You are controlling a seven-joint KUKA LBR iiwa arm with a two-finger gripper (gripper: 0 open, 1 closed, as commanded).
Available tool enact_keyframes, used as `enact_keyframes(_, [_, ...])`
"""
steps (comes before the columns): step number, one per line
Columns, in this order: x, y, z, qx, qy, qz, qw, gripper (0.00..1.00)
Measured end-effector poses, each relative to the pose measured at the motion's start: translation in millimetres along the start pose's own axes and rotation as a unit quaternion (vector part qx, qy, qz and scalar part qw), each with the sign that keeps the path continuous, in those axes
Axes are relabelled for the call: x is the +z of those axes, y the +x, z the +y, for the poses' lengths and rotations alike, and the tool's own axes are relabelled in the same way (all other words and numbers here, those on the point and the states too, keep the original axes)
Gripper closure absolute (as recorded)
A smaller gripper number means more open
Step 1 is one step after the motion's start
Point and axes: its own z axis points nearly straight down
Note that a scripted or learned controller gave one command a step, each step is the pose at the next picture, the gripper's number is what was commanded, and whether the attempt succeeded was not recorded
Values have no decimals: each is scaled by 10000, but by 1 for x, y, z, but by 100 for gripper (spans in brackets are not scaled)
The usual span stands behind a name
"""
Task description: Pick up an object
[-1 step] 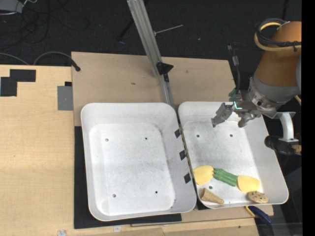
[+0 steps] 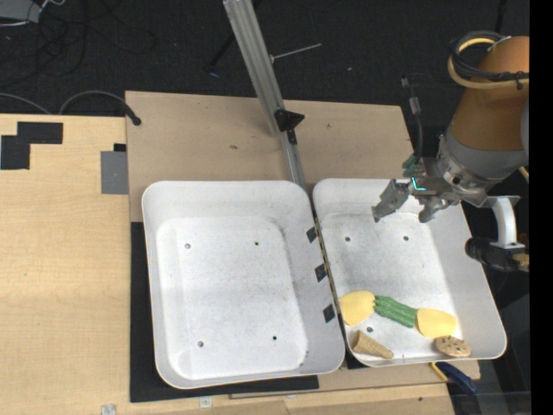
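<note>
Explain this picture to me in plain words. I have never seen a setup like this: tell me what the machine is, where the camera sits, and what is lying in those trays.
The camera is fixed above a bench, looking down at a slant. The machine entering from the right is a robot arm, grey and orange, ending in a two-finger gripper that hangs open above the right bin, holding nothing. Two shallow white bins sit side by side; the left bin has bare floor. Near the right bin's front edge lie a green and yellow toy, a tan cone and a small cookie-like piece. Its job is picking one up.
</note>
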Motion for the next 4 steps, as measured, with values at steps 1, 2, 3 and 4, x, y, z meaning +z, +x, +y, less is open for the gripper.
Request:
enact_keyframes(1, [46,-4,-5,0,25,0,10000,0])
enact_keyframes(2, [109,3,-7,0,34,5,10000,0])
enact_keyframes(3, [163,4,-9,5,32,4,10000,0])
enact_keyframes(4, [150,1,-8,44,10,0,10000,100])
